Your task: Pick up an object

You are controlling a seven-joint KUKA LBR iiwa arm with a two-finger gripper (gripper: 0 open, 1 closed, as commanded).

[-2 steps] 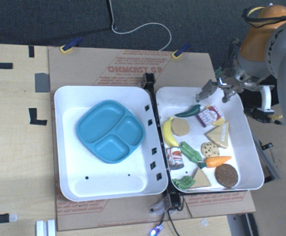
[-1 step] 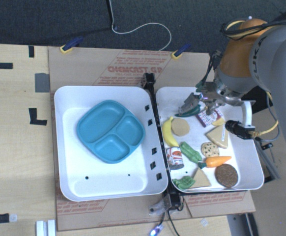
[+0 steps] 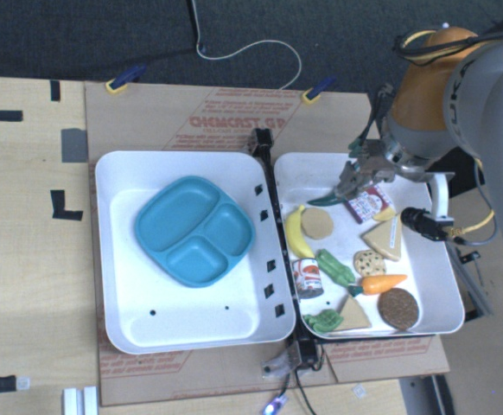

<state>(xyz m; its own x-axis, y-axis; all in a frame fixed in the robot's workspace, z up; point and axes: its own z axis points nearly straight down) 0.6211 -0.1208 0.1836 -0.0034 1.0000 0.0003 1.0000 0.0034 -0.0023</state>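
Jaws (image 3: 353,182), state impossible to tell, above glossy red packet (image 3: 366,206) beside smooth curved banana (image 3: 296,234).

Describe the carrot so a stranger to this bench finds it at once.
Look in the right-hand bin, toward its near right corner. The carrot lies just above the round brown cookie and below the speckled cracker. It is the only bright orange, tapered piece there.

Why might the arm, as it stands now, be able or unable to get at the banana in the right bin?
Probably able. The banana lies uncovered by the right bin's left wall, with the round cookie beside it. The gripper hovers over the same bin, nothing between them. The wall may crowd a grasp.
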